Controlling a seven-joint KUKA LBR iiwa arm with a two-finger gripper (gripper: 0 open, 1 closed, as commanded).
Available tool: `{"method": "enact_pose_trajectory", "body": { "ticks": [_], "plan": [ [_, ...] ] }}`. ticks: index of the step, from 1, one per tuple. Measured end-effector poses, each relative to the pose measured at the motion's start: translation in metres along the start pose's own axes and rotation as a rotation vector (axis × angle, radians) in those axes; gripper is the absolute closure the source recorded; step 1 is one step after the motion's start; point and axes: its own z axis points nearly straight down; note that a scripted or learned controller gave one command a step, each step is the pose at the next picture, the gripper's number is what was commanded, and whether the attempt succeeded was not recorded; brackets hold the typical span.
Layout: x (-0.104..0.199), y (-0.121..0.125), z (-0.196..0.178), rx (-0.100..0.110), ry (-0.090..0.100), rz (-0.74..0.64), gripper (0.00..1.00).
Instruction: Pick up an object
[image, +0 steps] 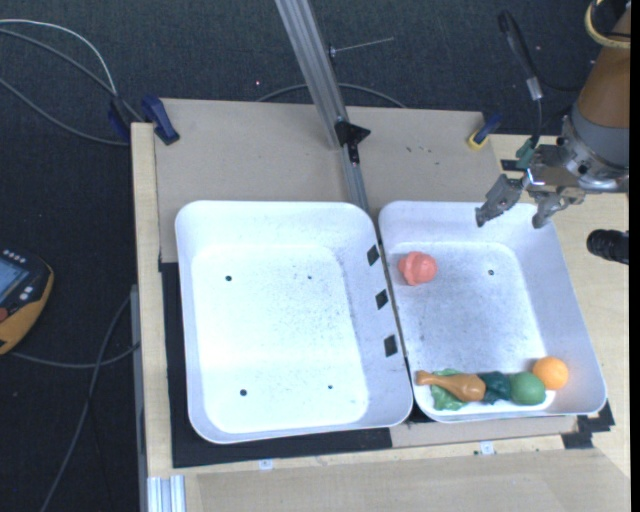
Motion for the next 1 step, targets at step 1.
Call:
{"method": "enact_pose_trajectory", "body": {
  "ticks": [1],
  "plan": [
    [-0.0378,-0.0538,0.1610,0.008,0.001,0.002,0.00]
  ]
}}
